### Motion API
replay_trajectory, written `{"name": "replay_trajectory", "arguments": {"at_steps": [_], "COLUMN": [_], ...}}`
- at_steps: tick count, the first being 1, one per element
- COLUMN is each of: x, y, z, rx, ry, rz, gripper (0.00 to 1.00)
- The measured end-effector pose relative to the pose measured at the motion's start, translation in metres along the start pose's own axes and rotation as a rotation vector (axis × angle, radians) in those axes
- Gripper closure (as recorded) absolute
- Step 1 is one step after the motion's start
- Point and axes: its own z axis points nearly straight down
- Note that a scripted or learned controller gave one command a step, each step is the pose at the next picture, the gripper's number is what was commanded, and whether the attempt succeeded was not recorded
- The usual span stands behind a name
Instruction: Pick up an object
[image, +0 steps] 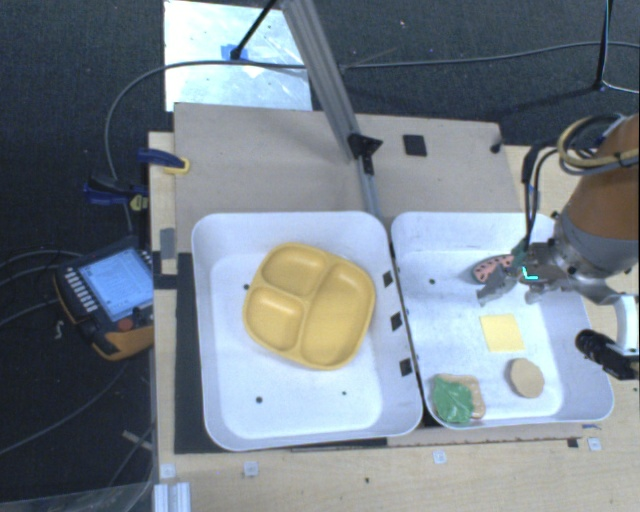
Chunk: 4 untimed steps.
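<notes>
Green-topped toast front; tool open, touching pink slice.

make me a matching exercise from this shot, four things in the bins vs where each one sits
Things:
1. yellow divided plate
2. yellow square slice
3. green leafy piece
4. round tan piece

Places:
A. near front edge of right bin, at its left corner
B. middle of left bin
C. right bin, front right
D. centre of right bin, just in front of the gripper

Pairs: 1-B, 2-D, 3-A, 4-C
</notes>
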Motion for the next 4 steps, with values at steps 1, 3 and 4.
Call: {"name": "replay_trajectory", "arguments": {"at_steps": [1, 3, 4], "x": [0.0, 0.001, 0.001], "y": [0.001, 0.007, 0.009], "z": [-0.001, 0.084, 0.129], "rx": [-0.002, 0.001, -0.006], "ry": [0.0, 0.0, -0.002], "rz": [0.0, 0.003, 0.003], "gripper": [0.0, 0.0, 0.0]}}
